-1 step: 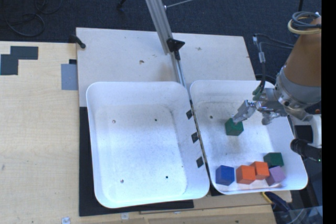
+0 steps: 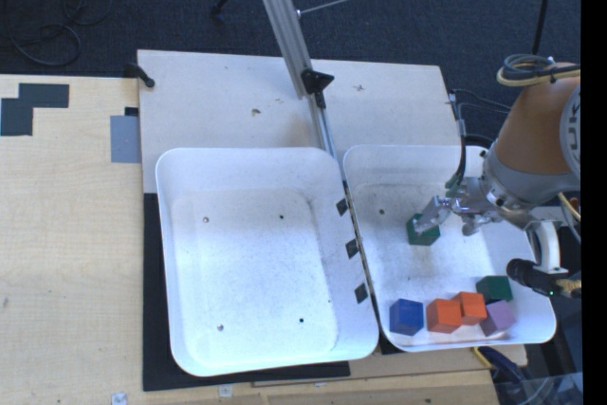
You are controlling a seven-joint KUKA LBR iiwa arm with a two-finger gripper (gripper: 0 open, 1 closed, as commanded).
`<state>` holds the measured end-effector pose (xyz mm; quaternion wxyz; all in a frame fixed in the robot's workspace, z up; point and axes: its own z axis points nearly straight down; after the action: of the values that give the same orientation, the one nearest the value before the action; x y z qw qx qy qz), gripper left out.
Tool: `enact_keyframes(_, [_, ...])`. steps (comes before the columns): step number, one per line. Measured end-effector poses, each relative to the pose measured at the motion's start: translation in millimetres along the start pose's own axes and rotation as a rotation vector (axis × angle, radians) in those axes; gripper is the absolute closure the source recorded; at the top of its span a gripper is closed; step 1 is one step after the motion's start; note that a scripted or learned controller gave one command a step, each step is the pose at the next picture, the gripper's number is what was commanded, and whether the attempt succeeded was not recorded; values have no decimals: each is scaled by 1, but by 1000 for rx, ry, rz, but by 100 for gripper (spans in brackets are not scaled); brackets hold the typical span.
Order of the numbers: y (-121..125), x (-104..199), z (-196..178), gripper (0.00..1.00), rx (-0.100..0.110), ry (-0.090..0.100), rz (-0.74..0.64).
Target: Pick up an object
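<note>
Gripper (image 2: 438,215) sits right at the green block (image 2: 423,231) in the right bin (image 2: 379,168), can't tell if it's clamped. I'd check both sides are pinched, then lift straight, slowly.

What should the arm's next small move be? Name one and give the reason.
Probably a short, slow lift straight up. The gripper sits right at the green block in the middle of the right bin, apart from the other blocks clustered at the near edge. Whether the block is actually gripped cannot be told, and a small lift would show that.
</note>
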<state>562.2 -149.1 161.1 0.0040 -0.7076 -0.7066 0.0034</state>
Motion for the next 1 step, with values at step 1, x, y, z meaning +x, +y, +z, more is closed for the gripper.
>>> enact_keyframes(1, [41, 9, 72, 0, -11, -2, -2])
